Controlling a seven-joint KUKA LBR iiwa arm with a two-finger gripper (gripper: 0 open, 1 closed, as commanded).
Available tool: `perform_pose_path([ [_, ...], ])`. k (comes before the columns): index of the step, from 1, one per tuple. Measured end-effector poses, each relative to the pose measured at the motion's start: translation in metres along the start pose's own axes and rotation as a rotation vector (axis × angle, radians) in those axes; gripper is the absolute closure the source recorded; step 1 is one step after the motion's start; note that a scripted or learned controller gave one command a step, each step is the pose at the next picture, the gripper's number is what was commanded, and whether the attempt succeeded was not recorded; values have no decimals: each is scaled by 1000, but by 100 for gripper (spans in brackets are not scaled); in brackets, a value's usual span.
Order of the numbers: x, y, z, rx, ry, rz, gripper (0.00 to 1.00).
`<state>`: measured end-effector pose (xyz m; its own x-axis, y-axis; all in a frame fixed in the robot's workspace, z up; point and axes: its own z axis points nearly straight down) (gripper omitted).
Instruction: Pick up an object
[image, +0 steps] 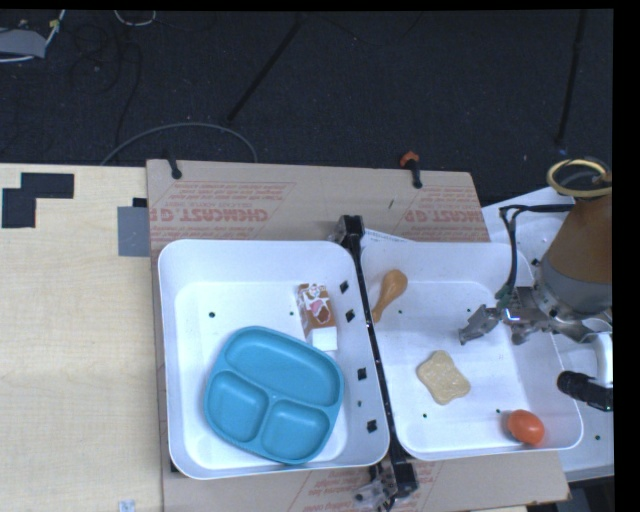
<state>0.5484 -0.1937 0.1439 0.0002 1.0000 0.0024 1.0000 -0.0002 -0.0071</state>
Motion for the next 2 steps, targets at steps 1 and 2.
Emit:
perform_pose_path([
  [1,0,1,51,-6,-2,1,0],
  [2,-1,1,39,-7,-2,4,100],
])
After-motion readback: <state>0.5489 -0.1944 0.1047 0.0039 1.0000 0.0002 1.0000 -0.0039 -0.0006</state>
